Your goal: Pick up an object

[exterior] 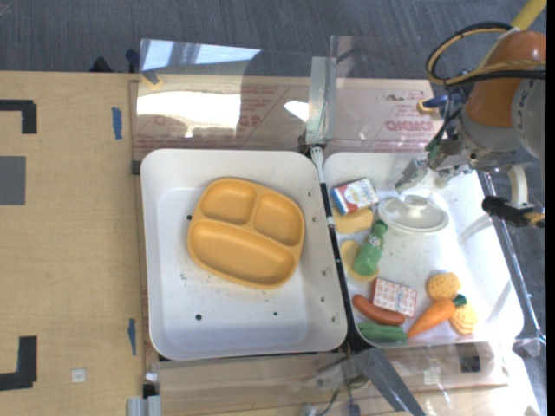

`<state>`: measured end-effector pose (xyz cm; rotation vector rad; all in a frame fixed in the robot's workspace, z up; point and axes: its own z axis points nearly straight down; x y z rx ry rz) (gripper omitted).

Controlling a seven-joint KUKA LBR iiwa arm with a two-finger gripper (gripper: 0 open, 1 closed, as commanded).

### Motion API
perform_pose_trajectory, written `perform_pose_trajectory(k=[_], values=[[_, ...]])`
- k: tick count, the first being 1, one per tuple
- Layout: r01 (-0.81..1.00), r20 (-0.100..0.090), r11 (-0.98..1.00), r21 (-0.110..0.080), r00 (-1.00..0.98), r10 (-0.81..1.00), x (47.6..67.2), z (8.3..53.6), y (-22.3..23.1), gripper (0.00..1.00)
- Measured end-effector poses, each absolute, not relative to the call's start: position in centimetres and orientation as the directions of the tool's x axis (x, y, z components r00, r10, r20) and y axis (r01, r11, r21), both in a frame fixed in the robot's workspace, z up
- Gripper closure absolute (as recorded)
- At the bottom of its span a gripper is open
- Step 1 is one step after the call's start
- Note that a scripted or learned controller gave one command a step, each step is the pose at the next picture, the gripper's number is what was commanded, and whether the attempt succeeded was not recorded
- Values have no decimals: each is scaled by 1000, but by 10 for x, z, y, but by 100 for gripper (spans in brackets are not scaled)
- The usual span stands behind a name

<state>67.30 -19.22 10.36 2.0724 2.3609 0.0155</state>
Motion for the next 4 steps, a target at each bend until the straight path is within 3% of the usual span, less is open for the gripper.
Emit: perform_pose_trajectory(k=[1, 2, 3, 4], values=[[992, 6, 130, 7, -130, 992, 673, 104, -192, 0], [975, 4, 222, 21, -222, 975, 623, 96, -214, 0], [981, 0, 196, 7, -196, 981, 656, 100, -140, 0], [854, -4, 520, 5, -519, 854, 612, 88, -150, 0]])
